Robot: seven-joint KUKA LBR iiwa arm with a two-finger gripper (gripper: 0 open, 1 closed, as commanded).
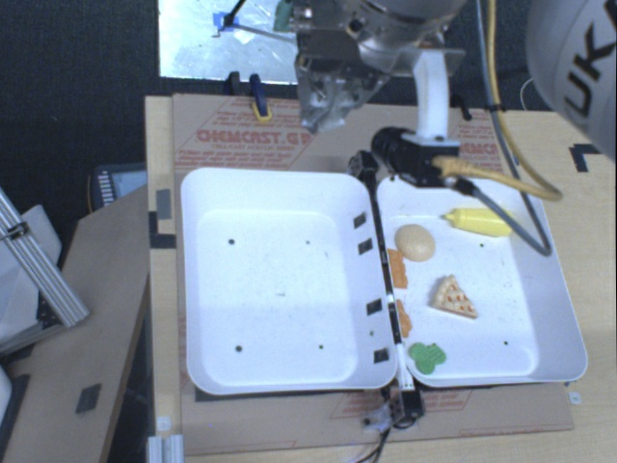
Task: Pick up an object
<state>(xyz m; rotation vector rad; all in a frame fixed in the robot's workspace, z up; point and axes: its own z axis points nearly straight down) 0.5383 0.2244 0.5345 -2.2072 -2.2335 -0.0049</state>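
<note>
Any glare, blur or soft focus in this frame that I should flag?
Camera view: bright glare on the shiny panel at the top; the claw and the arm housing close to the lens look soft; the white bins are evenly lit, with the pizza slice and yellow piece reasonably sharp.

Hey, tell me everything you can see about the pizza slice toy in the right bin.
The pizza slice toy is a small wedge, tan along its crust with orange-red spots on a pale top, and looks like moulded plastic. It lies flat on the floor of the right bin, near the middle, its point aimed toward the bin's far wall. Nothing touches it: the beige round piece sits apart on its far left, and the yellow piece lies farther back.
</note>
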